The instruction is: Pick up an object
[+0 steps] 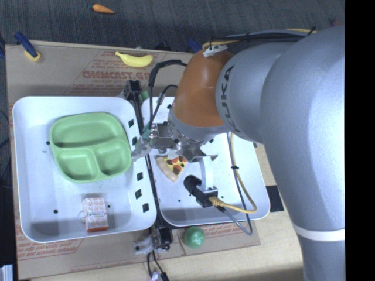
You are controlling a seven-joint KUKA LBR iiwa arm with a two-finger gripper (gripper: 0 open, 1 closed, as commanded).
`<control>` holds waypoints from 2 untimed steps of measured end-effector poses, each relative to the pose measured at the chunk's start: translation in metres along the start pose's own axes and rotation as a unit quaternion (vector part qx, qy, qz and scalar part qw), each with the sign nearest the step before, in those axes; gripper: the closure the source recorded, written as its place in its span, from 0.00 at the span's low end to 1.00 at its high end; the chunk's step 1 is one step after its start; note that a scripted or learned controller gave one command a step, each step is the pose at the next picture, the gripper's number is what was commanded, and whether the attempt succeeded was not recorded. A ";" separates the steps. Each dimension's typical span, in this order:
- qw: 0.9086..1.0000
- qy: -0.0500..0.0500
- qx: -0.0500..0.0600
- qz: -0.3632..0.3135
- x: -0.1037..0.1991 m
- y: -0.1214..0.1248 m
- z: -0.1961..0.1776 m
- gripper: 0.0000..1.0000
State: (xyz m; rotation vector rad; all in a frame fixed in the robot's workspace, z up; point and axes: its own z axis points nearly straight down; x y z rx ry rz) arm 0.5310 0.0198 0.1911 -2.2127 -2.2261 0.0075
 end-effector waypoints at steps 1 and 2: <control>1.000 0.000 -0.002 0.001 -0.055 0.025 -0.010 0.00; 1.000 0.000 -0.004 0.000 -0.061 0.072 -0.102 0.00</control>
